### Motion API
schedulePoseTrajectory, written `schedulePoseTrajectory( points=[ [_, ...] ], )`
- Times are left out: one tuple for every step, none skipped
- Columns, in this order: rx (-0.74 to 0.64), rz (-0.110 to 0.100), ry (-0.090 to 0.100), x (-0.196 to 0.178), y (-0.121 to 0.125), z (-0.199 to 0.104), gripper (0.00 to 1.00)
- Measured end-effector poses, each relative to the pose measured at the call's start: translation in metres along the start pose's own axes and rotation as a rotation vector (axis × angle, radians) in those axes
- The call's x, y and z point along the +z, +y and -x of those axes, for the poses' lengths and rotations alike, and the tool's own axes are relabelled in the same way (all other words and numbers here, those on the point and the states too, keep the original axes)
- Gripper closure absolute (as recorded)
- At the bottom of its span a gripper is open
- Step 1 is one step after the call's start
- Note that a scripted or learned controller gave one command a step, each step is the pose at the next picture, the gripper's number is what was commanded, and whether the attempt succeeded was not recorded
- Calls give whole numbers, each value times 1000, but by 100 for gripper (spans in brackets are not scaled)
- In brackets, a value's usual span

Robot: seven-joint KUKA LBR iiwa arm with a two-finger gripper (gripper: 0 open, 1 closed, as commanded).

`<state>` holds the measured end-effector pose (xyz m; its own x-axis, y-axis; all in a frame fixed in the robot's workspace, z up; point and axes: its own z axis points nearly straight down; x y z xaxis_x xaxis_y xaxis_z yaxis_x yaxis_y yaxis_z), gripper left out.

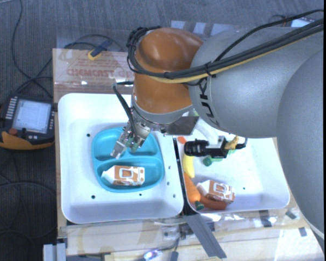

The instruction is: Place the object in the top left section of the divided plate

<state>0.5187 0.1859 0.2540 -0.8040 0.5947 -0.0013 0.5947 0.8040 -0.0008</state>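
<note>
- Live on the overhead feed: the grey arm's two-finger gripper hangs low over the blue three-section plastic plate in the left white bin, at about 12 o'clock on the plate, right by the ridge that splits the two upper sections
- From this angle I cannot tell whether the gripper is released or clenched, and I can't make out anything held in it
- The likeliest task object, a small white and orange carton, lies flat in the plate's big 6 o'clock section, apart from the gripper
- The target, the upper section at 10 o'clock, looks bare
- My read: this is either the reach before a pick or the hover at the drop point; the placement isn't done
- Next move as I judge it: go toward 6 o'clock, take the carton, lift it over the inner ridge, set it down at 10 o'clock
- Right white bin, at 3 o'clock: a second white and orange carton beside an orange carrot; neither matters here
</note>
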Motion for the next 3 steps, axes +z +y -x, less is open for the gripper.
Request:
schedulePoseTrajectory(
  points=[
    [-218,1,1,-14,22,-50,100],
    [-645,2,1,-20,17,-56,100],
    [-1111,4,-1,-58,22,-51,100]
  ],
)
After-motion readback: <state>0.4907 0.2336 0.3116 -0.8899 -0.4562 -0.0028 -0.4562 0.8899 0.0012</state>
